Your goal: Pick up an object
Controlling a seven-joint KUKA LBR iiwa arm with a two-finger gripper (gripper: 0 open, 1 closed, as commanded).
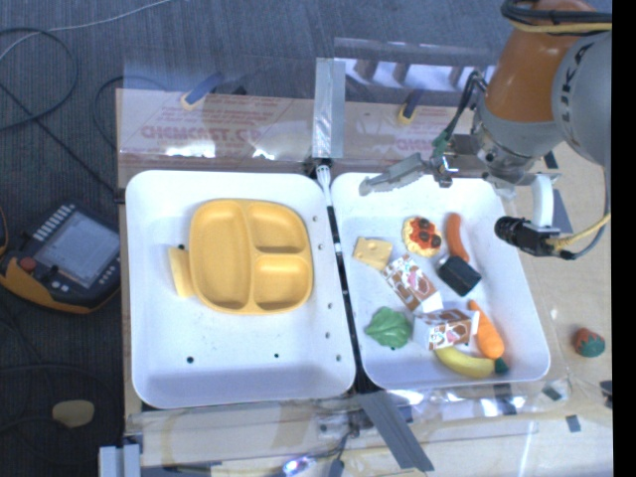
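Observation:
The right bin (522, 266) holds several toy foods. Among them are a yellow cheese wedge (373, 252), a round pizza piece (421, 233), a red sausage (455, 232) and a black block (459, 274). Two printed cartons (410, 281) (449, 328), a green leaf (389, 327), a carrot (486, 334) and a banana (465, 363) lie nearer the front. My gripper (396, 177) hangs over the bin's back edge, above and behind the cheese wedge, with nothing seen in it.
The left bin (159, 346) carries a yellow divided plate (248, 254) with a small yellow piece (179, 271) beside it. A teach pendant (60, 256) lies on the floor at far left. A strawberry toy (588, 342) rests outside the right bin.

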